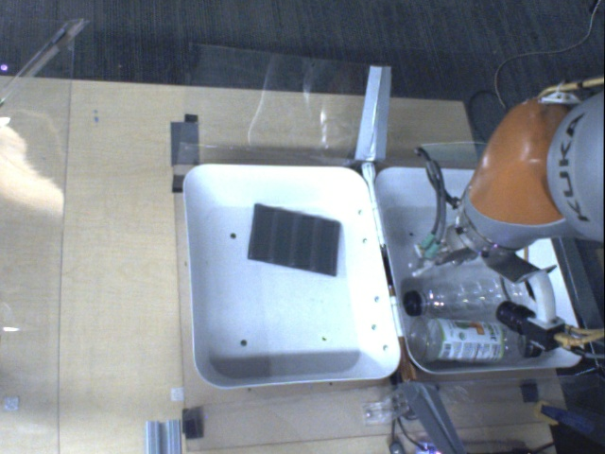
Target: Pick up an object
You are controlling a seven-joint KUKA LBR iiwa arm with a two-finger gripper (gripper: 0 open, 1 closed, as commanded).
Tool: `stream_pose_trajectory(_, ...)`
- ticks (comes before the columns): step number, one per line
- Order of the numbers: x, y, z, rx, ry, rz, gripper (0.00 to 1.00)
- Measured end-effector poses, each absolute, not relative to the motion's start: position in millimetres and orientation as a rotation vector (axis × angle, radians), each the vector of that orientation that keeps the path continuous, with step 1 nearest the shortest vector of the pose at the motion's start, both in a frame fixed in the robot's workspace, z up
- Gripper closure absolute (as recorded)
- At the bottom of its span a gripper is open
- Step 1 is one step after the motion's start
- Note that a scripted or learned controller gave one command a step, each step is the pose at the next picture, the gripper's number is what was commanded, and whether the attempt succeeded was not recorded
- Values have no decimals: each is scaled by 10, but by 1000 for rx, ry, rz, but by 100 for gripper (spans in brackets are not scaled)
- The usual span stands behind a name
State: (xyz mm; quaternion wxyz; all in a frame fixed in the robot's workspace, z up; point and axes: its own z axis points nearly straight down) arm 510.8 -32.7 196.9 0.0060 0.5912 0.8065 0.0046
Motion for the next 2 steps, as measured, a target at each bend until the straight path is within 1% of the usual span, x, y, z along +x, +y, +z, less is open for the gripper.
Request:
stream_pose_trajectory(1, 5143, -215, 2192, 1812, 2560, 6, 100)
stream_pose_trajectory(2, 4880, -199, 2056, 1901, 2498, 3, 100)
